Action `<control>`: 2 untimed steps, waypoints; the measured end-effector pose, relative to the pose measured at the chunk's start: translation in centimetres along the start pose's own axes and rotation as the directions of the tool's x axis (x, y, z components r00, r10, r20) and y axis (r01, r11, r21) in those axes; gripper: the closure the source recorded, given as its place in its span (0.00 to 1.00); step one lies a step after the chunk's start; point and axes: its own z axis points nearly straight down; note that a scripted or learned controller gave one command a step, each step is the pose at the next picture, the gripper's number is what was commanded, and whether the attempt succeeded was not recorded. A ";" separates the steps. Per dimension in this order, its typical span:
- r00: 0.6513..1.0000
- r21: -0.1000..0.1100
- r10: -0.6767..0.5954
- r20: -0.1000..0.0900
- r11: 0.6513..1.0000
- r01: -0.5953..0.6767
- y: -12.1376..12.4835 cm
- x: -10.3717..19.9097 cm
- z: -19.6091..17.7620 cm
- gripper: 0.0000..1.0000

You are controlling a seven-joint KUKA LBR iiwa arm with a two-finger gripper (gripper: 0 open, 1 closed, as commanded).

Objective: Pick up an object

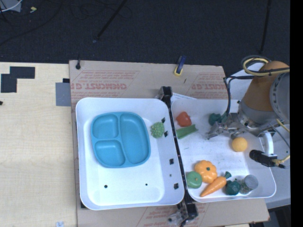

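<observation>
Toy vegetables scattered in right bin [265, 186], orange ball [239, 144] just beside end effector [218, 130], its fingers spread over bin floor, pinching nothing, blue divided plate [120, 139] in left bin [90, 178].

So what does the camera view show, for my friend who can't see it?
A robot gripper hangs low over the right bin, which holds toy food like a carrot and a yellow ball. The left bin holds a blue tray.
</observation>
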 end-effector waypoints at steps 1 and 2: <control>1.000 0.001 0.000 0.000 1.000 0.000 0.0 -0.1 -1.0 1.00; 1.000 -0.005 0.001 0.002 1.000 -0.001 -0.2 -0.9 -6.6 1.00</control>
